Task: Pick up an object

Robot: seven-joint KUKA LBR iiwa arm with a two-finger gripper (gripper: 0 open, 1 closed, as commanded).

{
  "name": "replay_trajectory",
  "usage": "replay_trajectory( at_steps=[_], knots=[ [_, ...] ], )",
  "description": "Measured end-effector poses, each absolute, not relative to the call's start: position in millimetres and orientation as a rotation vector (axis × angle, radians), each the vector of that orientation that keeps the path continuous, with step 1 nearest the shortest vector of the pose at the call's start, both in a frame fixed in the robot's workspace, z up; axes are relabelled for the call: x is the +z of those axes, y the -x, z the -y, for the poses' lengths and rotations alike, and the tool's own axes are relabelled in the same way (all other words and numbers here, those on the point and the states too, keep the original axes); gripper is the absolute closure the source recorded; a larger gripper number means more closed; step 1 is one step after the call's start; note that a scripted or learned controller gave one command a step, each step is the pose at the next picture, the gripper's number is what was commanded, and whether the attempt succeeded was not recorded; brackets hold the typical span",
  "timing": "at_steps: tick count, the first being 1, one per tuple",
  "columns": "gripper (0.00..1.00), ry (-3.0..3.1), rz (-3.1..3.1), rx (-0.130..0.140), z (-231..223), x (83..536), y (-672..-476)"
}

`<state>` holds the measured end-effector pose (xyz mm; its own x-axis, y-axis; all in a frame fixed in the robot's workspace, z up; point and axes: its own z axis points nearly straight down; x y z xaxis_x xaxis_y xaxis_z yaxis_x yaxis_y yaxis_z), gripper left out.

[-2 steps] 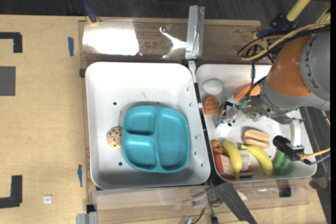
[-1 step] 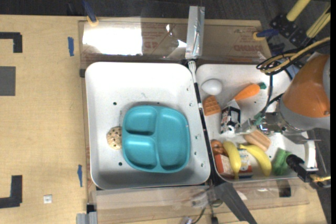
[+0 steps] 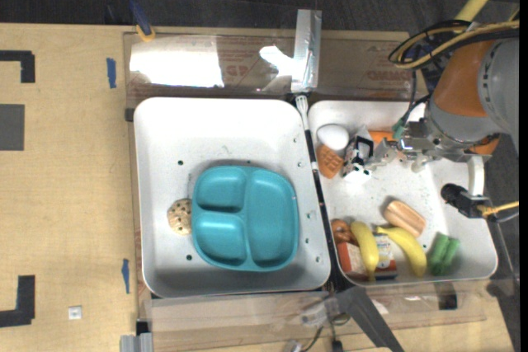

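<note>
My gripper [image 3: 359, 158] reaches in from the right over the upper left part of the right bin [image 3: 487, 260]. Just left of it lie a white egg [image 3: 332, 134] and an orange-brown bread-like piece [image 3: 329, 162] against the bin's left wall. An orange item [image 3: 380, 136] shows partly behind the gripper's body. Nothing is visibly held. Lower in the same bin lie a hot dog [image 3: 405, 217], two bananas [image 3: 366, 244] [image 3: 410, 248], a green item [image 3: 443, 252] and a red packet [image 3: 352, 258].
The left bin [image 3: 165, 128] holds a teal divided plate [image 3: 246, 216] and a speckled cookie [image 3: 179, 216] at the plate's left side. The grey arm with its orange band [image 3: 462, 91] and cables hang over the right bin's upper right corner.
</note>
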<state>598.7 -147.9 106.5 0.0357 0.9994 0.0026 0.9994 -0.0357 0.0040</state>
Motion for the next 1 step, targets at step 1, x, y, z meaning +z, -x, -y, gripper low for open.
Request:
replay_trajectory(
  at_steps=[1],
  knots=[
    [0.00, -2.211, -2.228, -0.002, 168.7, 86.3, -501.2]
  ],
)
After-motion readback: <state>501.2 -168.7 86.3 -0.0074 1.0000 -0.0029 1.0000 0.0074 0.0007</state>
